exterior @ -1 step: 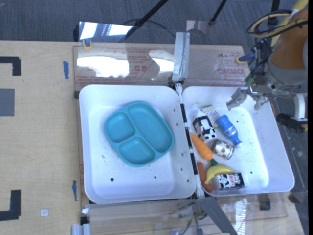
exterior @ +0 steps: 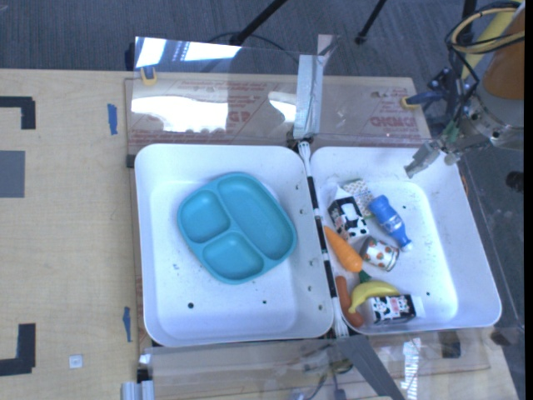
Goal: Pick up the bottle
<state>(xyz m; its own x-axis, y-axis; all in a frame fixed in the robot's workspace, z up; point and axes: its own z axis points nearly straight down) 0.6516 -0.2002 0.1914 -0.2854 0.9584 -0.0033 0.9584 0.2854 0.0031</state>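
A small blue bottle (exterior: 389,220) with a white cap end lies on its side in the right bin (exterior: 466,248), toward the middle of it. My gripper (exterior: 426,160) hangs over the bin's far right corner, above and to the right of the bottle and well apart from it. Nothing shows in its grasp. The arm's wrist sits at the right edge of the view.
Around the bottle lie a cow-patterned carton (exterior: 350,215), a carrot (exterior: 343,249), a can (exterior: 380,254), a banana (exterior: 374,291) and a second cow-patterned carton (exterior: 391,308). The left bin (exterior: 158,223) holds a blue divided plate (exterior: 236,227). Clear panels stand behind both bins.
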